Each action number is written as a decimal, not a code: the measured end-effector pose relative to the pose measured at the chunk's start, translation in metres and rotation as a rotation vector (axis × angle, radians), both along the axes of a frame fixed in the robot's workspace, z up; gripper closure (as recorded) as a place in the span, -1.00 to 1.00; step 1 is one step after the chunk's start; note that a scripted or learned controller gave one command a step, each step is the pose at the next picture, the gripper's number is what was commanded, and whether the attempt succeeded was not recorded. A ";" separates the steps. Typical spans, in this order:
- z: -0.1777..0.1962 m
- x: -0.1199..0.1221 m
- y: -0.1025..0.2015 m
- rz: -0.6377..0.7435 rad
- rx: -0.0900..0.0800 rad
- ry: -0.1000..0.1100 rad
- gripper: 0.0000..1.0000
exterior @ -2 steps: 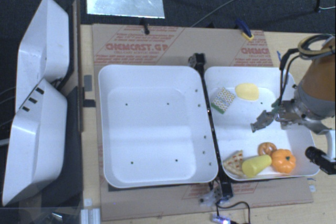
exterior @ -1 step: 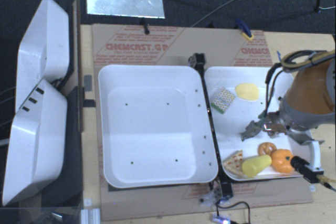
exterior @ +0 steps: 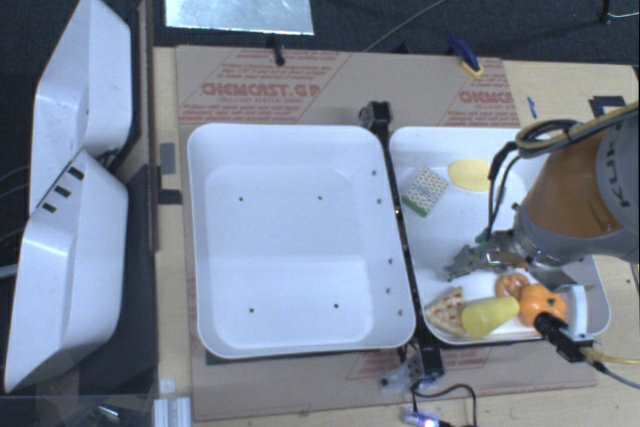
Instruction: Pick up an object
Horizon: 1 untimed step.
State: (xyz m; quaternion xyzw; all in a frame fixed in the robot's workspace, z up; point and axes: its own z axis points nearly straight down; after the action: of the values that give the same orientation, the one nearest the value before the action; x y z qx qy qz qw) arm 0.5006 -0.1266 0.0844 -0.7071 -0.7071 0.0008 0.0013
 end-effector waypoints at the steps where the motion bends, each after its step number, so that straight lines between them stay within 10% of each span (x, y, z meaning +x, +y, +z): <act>1: 0.013 0.001 0.000 0.000 -0.001 -0.005 1.00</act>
State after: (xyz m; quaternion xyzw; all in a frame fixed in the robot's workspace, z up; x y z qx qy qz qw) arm 0.5019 -0.1270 0.0970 -0.7071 -0.7071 -0.0004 -0.0007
